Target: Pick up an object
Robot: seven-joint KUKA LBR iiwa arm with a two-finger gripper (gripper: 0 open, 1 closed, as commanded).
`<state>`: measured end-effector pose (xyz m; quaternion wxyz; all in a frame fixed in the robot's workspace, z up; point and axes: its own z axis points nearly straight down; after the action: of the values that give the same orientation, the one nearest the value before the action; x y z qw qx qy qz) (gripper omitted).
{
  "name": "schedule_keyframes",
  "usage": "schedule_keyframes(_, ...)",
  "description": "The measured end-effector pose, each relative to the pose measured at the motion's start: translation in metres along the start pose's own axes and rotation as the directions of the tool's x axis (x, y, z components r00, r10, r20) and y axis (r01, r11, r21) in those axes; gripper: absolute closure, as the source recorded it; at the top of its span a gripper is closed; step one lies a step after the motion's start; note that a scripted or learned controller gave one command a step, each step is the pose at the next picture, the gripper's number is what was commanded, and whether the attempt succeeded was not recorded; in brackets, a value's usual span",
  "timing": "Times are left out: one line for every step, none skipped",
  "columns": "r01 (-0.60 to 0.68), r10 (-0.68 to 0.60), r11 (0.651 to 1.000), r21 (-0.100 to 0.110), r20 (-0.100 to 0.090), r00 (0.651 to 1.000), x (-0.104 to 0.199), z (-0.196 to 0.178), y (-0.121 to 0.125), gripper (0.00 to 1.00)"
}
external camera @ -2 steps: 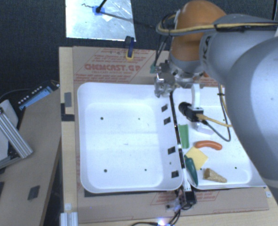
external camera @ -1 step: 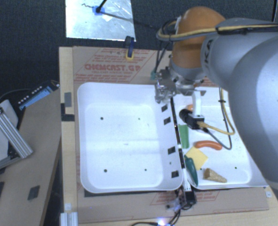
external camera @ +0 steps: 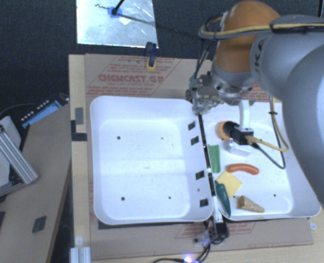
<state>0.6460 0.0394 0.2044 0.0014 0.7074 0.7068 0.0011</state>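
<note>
Over the right shallow white bin (external camera: 266, 182) hangs the gripper (external camera: 204, 102), its state untellable, with the slim green strip (external camera: 214, 158) just camera-ward of it, long axis pointing toward it.

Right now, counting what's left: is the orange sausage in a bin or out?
In. The orange sausage lies on the floor of the view's right bin, inside its rim, near the yellow block.
</note>
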Motion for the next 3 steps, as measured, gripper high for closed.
schedule_keyframes(0.006, -0.006, 1.000, 0.001, -0.002, 1.000, 0.018, 0.011, 0.023, 1.00)
schedule_keyframes(0.006, -0.006, 1.000, 0.002, -0.001, 1.000, 0.033, 0.020, 0.023, 1.00)
schedule_keyframes(-0.001, 0.001, 1.000, 0.006, 0.001, 1.000, 0.000, 0.020, -0.024, 1.00)
